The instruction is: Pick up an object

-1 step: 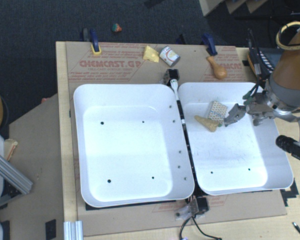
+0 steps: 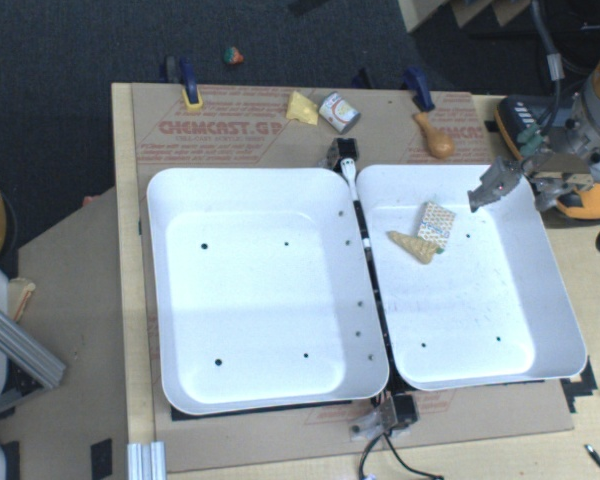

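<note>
dark carpet floor [image 2: 80,28], cardboard-topped bench [image 2: 270,123]

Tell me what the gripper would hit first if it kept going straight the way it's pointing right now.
The gripper points down and to the picture's left, over the right bin. Going straight on, it would probably meet the speckled white packet first, with the tan wedge just beyond. Depth is unclear, so it might touch the bin floor sooner.

Speckled white packet [image 2: 436,225] lay tilted in right bin [image 2: 540,298], far-left part, overlapping tan wedge [image 2: 412,246].
</note>
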`<action>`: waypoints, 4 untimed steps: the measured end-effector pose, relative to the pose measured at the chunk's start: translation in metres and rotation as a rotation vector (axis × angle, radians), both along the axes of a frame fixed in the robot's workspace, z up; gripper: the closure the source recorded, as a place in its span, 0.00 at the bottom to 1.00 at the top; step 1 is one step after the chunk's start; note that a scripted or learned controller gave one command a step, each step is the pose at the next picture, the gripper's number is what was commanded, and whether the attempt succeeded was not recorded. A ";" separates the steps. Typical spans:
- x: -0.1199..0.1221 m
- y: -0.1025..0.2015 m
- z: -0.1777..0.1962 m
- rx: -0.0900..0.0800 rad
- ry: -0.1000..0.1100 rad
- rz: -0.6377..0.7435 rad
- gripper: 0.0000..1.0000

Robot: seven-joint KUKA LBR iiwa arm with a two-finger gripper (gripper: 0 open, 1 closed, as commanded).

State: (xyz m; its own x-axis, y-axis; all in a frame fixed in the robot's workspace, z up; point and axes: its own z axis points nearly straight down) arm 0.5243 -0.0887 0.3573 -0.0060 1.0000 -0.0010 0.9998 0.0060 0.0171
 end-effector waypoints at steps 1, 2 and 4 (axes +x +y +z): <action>0.000 -0.002 0.002 -0.001 0.012 -0.005 1.00; -0.047 -0.083 0.036 -0.004 0.010 -0.013 1.00; -0.045 -0.135 0.165 -0.001 0.015 -0.006 0.00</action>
State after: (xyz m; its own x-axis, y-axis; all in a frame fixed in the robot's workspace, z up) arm 0.4794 -0.2240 0.5223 0.0000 1.0000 -0.0019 1.0000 0.0000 0.0018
